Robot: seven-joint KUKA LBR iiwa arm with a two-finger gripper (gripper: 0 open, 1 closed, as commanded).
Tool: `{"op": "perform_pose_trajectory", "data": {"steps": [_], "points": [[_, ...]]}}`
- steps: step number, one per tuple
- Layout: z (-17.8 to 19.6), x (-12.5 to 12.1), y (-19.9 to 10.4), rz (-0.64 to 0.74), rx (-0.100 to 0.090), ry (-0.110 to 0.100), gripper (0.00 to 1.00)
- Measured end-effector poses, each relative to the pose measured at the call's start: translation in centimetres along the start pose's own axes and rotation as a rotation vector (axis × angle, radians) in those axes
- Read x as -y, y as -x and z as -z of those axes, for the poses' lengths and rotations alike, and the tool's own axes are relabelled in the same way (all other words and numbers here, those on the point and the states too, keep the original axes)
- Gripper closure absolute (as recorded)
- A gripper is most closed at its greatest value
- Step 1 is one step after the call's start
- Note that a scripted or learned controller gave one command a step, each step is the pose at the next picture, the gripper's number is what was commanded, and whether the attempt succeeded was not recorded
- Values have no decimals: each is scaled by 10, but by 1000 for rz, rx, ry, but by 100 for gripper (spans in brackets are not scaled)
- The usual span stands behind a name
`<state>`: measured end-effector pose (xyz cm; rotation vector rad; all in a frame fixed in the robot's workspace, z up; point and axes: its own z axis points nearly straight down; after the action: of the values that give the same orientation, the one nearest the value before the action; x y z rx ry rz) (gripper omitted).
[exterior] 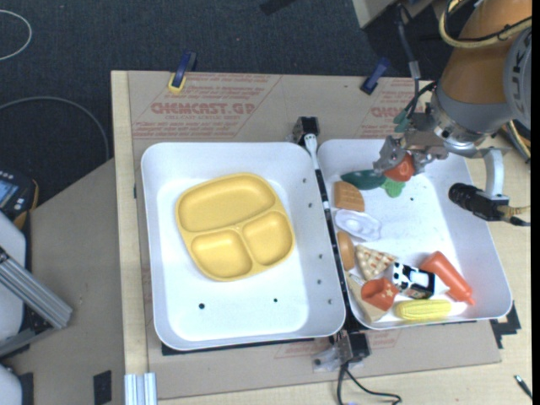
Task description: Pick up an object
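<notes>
The jaws grip a small red and green toy vegetable (398, 174), and the gripper (396, 165) holds it above the right white bin's (472, 251) far end. You should lift straight up, slowly, so it stays pinched.

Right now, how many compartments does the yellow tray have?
3. The yellow tray lies in the left bin: one long compartment across its far side, and two smaller ones on its near side, one left and one right.
</notes>
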<state>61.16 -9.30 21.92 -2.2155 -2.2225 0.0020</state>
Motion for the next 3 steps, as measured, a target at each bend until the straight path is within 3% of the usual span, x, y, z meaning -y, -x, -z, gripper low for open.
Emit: {"op": "perform_pose_trajectory", "data": {"steps": [1, 2, 3], "points": [[14, 31, -42, 0, -1, 0, 100], [-4, 32, -49, -2, 1, 0, 100], [16, 33, -56, -1, 1, 7, 100]]}}
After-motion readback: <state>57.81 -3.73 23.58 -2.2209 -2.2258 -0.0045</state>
